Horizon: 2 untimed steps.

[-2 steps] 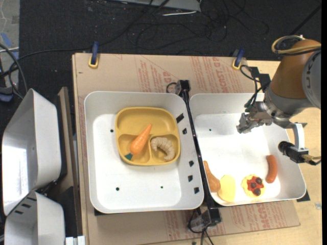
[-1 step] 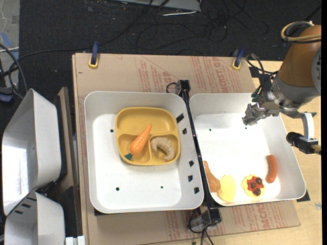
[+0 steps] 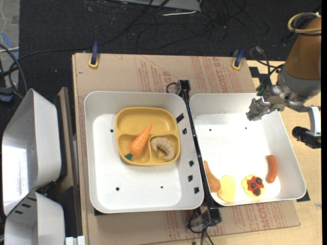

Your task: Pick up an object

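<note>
Gripper (image 3: 257, 109) sits over the upper right part of the right bin (image 3: 240, 137), near its far rim, at about 1 o'clock from that bin's centre. Its dark metal tip points down and left; I cannot tell how the gripper is set at this angle, and nothing is visibly carried by it. The grey arm (image 3: 301, 75) with its orange band enters from 3 o'clock of the frame. Working outward: bare white bin floor lies beneath and around the tip. The candidate objects are all well apart from it, along the near edge of the right bin, at 5 to 7 o'clock from the bin's centre. There, an orange sausage (image 3: 271, 168) lies at the right, a small pizza slice (image 3: 254, 185) with red and dark toppings sits left of it, then a pale yellow chip (image 3: 227, 187), then an orange drumstick (image 3: 211, 176) against the left wall. The left bin (image 3: 102, 152) holds a yellow divided plate (image 3: 147, 117), with a carrot (image 3: 141, 139) in the left compartment and a shrimp (image 3: 164, 147) in the right one. Status, as a judgement: no object lifted yet. Remaining work is to travel toward 6 o'clock, descend, close, and raise; the sausage looks the nearest target.
</note>
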Tool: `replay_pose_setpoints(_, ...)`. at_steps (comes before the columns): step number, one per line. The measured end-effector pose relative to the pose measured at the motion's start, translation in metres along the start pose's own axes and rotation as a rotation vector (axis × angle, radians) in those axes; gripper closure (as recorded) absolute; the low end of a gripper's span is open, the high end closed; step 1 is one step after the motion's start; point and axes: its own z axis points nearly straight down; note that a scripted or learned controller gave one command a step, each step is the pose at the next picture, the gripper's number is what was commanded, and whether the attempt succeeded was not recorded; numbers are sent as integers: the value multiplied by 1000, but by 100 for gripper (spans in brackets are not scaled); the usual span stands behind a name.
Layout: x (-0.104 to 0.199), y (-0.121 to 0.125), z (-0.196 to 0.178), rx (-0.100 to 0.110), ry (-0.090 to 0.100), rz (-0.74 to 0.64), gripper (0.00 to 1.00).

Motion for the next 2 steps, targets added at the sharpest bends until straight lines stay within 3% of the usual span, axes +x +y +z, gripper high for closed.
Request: replay_pose_setpoints(2, 107, 11, -2, 4, 3, -5, 100)
